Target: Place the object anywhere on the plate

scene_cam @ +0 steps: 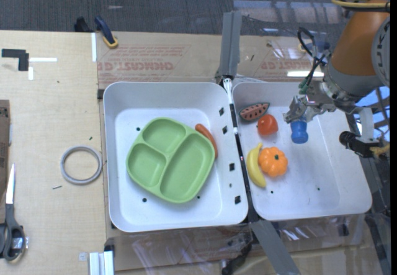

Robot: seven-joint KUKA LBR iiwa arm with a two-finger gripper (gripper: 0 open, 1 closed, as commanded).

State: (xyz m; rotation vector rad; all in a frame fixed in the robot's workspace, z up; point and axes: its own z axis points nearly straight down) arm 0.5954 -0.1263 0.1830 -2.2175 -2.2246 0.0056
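A small blue object point(299, 131) sits right at the tip of the gripper point(298, 117), in the right bin point(329, 196), toward its far side. It looks like a short, rounded cylinder, plain blue, upright or close to it. The gripper hangs directly over it, fingers seeming to bracket its top end, but whether they are actually pinching it or just poised around it, I cannot tell from this angle.

Just left of the blue piece sits a red tomato point(267, 124), and beyond that a brownish-red slice point(254, 111) with dark seeds. Nearer the front of the same bin, an orange pumpkin point(273, 162) is touching a yellow banana point(254, 167) on its left.

Over in the left bin point(118, 162), the green plate point(172, 159) lies flat, three compartments showing, with an orange carrot point(207, 136) tucked against its far right rim.

Out on the bench, a grey ring point(80, 164) lies to the left of the bins.
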